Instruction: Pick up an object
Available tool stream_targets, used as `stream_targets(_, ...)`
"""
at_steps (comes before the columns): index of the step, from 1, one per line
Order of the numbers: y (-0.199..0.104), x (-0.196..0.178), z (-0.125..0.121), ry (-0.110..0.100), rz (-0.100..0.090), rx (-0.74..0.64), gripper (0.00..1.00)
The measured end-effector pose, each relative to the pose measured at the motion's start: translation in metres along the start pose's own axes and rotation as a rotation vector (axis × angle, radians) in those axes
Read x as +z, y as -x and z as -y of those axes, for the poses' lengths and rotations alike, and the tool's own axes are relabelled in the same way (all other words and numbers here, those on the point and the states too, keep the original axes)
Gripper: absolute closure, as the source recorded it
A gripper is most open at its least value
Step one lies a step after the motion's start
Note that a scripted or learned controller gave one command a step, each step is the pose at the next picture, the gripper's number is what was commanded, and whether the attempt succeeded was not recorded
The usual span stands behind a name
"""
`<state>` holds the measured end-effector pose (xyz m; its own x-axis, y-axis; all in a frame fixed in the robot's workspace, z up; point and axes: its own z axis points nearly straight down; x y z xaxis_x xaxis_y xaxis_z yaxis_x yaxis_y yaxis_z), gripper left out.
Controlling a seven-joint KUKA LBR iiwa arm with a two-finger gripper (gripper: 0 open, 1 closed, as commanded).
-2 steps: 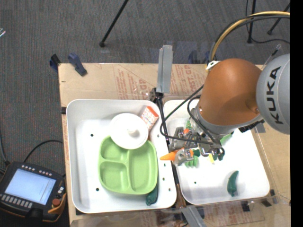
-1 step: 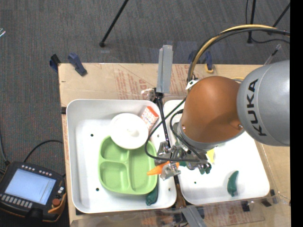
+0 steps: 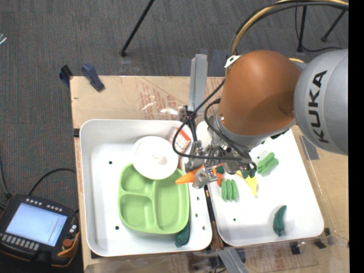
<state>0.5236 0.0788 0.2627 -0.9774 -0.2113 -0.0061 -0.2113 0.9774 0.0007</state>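
Camera view: end effector (image 3: 206,174) sits low over the orange plastic carrot (image 3: 187,178) at the bins' divider; grip state indeterminate, pick unconfirmed.

place: robotics lab | signs: KUKA arm (image 3: 318,107); teach pendant (image 3: 37,225); tripod legs (image 3: 139,19); grey carpet (image 3: 45,33)

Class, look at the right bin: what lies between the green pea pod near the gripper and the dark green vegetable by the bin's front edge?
In the camera view, only bare white bin floor separates the pea pod from the dark green vegetable.
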Motion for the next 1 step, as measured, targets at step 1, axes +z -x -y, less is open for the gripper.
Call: stream_targets(1,0.0575,0.0395,0.0344,0.001,-0.01,-0.042,1.0)
